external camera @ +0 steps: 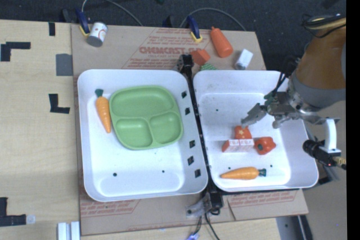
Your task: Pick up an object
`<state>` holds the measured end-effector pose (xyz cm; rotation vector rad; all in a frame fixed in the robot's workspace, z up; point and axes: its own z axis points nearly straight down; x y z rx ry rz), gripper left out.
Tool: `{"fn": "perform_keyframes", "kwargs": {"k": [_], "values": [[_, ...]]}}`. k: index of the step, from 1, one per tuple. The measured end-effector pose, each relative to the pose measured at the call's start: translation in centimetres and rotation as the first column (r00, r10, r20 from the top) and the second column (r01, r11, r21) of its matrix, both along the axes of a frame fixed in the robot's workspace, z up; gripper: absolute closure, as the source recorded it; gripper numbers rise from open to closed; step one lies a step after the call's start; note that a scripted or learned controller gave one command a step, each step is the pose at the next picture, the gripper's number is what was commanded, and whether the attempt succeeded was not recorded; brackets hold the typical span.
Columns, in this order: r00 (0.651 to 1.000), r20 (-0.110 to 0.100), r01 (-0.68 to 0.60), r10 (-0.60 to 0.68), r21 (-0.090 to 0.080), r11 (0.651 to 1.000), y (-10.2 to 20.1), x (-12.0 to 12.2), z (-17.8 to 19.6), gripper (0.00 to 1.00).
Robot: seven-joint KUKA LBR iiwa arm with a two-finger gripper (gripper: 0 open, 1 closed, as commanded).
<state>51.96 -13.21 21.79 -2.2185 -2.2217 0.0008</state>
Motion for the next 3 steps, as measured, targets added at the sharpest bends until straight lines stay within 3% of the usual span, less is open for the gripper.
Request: {"fn": "perform_keyframes", "kwargs": {"k": [1, 2, 3], "values": [[1.000, 0.006, 0.000, 0.000, -0.001, 1.000, -0.80, 1.52, -13.12, 0.00], [1.000, 0.007, 0.001, -0.001, -0.004, 1.000, -0.89, 1.54, -12.16, 1.00], [1.000, 0.007, 0.001, -0.001, -0.003, 1.000, -0.88, 1.53, -12.17, 0.00]]}}
